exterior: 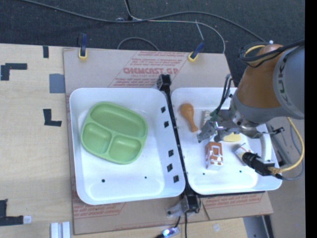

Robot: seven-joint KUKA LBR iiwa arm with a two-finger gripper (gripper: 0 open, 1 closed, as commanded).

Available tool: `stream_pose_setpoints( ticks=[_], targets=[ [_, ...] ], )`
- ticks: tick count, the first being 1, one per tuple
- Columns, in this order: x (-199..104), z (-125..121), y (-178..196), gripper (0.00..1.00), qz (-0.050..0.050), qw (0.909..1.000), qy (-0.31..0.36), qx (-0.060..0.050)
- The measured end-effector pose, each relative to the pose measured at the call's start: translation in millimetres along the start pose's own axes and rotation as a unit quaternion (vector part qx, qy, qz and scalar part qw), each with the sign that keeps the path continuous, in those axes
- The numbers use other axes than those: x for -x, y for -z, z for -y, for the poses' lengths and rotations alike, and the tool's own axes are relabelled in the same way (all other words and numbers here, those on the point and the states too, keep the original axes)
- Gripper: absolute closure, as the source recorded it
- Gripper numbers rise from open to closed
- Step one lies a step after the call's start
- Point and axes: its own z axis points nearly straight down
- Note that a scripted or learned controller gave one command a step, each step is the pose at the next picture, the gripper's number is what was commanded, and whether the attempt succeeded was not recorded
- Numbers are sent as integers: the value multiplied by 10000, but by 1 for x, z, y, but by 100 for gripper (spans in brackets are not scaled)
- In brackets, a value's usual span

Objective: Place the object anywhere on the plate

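A green three-compartment plate [114, 132] lies in the left bin [124, 182], toward its upper left. In the right bin [223, 186] a brown chicken drumstick [187, 115] lies near the divider. A small red and white carton [214, 154] lies lower down, and a yellow piece [231, 137] shows beside the wrist. My gripper [209, 130] hangs over the right bin, just above the carton and right of the drumstick. I see nothing between its dark fingers.
A black divider strip [171, 133] runs between the two bins. The grey and orange arm [267, 88] covers the right bin's upper right. Cables and a black connector [255, 162] lie at the bin's right. Blue clamps [81, 46] hold the cardboard's far edge.
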Motion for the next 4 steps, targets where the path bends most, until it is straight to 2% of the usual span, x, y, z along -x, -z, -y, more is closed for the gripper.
stream_pose_setpoints(
  ticks=[1, 2, 3, 4],
  targets=[
    [-55, -10, 8, 100, 9, 10000, 1, 2],
    [-104, -26, -4, 100, 12, 10000, 1, -3],
    [-160, -36, 6, 100, 11, 10000, 5, 5],
    [-211, -61, -1, 100, 15, 10000, 2, 5]
  ],
)
